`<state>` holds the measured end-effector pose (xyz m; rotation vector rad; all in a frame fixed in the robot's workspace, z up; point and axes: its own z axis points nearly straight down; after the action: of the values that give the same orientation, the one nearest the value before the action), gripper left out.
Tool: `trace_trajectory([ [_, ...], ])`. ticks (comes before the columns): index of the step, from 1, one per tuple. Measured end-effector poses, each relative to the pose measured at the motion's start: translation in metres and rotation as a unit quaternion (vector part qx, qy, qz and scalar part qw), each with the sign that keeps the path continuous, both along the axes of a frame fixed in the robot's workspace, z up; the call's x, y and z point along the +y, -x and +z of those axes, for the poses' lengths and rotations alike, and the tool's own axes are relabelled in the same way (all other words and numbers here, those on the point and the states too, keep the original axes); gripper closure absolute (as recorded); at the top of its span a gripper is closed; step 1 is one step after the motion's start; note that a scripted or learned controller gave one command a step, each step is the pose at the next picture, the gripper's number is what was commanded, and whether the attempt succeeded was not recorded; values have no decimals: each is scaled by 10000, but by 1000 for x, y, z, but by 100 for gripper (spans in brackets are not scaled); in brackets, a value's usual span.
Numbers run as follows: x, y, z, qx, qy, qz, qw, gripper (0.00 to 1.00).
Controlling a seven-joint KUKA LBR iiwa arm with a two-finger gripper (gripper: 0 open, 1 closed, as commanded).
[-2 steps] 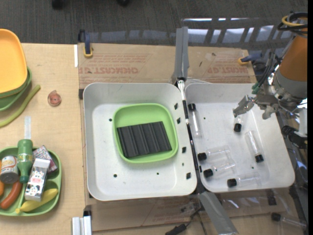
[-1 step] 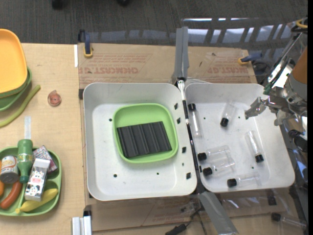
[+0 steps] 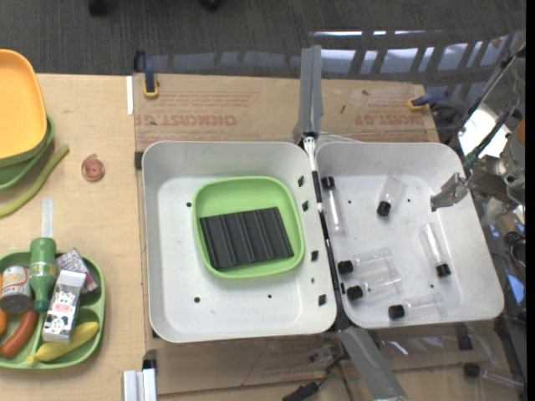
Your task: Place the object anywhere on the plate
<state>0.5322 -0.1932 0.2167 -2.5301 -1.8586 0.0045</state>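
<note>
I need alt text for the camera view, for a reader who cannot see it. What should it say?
Two white bins sit side by side: the left bin holds a green plate with a dark ribbed block on it, and the right bin holds several clear vials with black caps. The gripper is at the right bin's right edge.

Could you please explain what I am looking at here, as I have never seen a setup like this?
There is one picture, taken by a fixed camera above a bench and looking down at a slant. Two shallow white bins sit side by side. The left bin holds a green plate with a dark ribbed pad lying on it. The right bin holds several clear plastic vials with black caps, scattered flat. At the right edge is part of a robot arm, its pincer over the right bin's rim. I cannot tell whether it holds anything. On the bench at the left are a yellow dish and a green tray of toy food.
</note>
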Motion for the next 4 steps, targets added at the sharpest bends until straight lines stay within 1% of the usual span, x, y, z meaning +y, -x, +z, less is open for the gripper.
trace_trajectory([
  [1, -15, 17, 3, 1, 0, -237, 9997, 0],
  [2, -10, 49, 9, 2, -2, -698, 9976, 0],
  [3, -19, 55, -20, 9, 1, -1226, 9925, 0],
  [4, -14, 54, -15, -4, 9, -2155, 9765, 0],
])
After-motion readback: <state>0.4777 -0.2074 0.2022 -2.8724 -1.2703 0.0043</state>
